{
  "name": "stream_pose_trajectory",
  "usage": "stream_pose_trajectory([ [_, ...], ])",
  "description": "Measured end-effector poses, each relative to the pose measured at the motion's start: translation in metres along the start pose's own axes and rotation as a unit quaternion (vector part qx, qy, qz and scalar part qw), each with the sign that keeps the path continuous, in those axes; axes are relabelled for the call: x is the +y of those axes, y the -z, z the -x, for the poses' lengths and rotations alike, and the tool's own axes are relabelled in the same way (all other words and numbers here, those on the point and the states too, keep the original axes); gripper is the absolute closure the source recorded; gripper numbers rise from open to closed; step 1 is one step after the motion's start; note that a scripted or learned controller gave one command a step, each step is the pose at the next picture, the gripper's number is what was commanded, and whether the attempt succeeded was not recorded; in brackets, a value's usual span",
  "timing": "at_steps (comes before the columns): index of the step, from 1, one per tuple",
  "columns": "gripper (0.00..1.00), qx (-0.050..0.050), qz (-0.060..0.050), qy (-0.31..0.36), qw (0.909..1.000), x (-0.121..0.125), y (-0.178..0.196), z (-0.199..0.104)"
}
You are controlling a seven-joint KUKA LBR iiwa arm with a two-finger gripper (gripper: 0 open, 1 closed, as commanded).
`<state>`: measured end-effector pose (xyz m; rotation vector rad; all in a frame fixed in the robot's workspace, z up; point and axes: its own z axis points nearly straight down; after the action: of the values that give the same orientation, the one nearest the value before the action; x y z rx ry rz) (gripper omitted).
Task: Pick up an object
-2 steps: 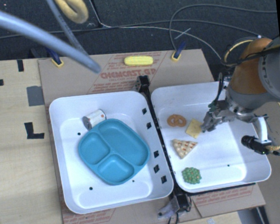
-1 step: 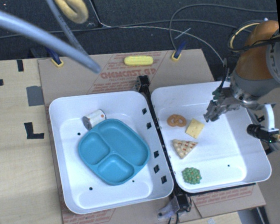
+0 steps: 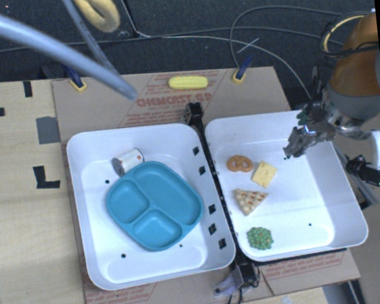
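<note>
The right bin (image 3: 330,186) holds a brown pretzel (image 3: 239,164), a yellow cheese block (image 3: 264,173), a pizza-like wedge (image 3: 250,200) and a green broccoli piece (image 3: 260,238). My gripper (image 3: 297,144) hangs over the upper right part of that bin, to the right of the cheese block and apart from it. Nothing shows between its dark fingers.
The left bin (image 3: 86,194) carries a blue divided plate (image 3: 154,204) and a small white can (image 3: 128,161) lying beside it. A yellow corn-like toy (image 3: 187,82) rests on the cardboard behind the bins. Cables run across the dark back area.
</note>
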<state>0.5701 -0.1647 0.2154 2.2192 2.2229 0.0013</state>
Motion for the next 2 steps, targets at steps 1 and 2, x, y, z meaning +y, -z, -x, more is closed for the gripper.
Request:
stream_pose_trajectory([
  [1, 1.00, 0.000, 0.000, 0.000, 1.0000, 0.005, 0.043, -0.004],
  [2, 1.00, 0.000, -0.001, 0.002, 1.0000, 0.004, 0.036, -0.066],
])
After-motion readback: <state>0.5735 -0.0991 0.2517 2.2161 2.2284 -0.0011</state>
